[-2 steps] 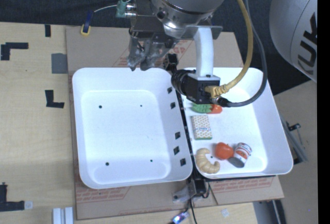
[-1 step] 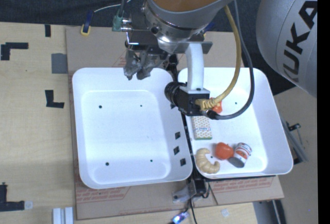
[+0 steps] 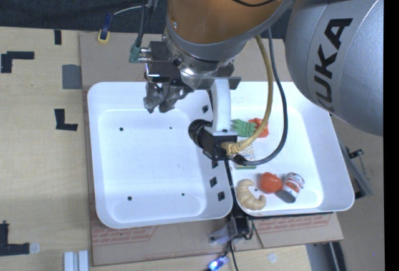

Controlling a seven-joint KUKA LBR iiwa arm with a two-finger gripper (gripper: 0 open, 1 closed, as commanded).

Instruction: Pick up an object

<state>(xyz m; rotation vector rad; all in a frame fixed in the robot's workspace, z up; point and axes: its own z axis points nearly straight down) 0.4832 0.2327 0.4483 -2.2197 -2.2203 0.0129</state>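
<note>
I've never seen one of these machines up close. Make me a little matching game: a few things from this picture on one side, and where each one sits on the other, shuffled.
Things:
1. croissant
2. tomato
3. small can
4. tool

Places:
A. over the far edge of the left bin
B. right bin, near front edge, closest to the divider between the bins
C. right bin, rightmost of the three items in a row
D. right bin, between the other two items

Pairs: 1-B, 2-D, 3-C, 4-A
</note>
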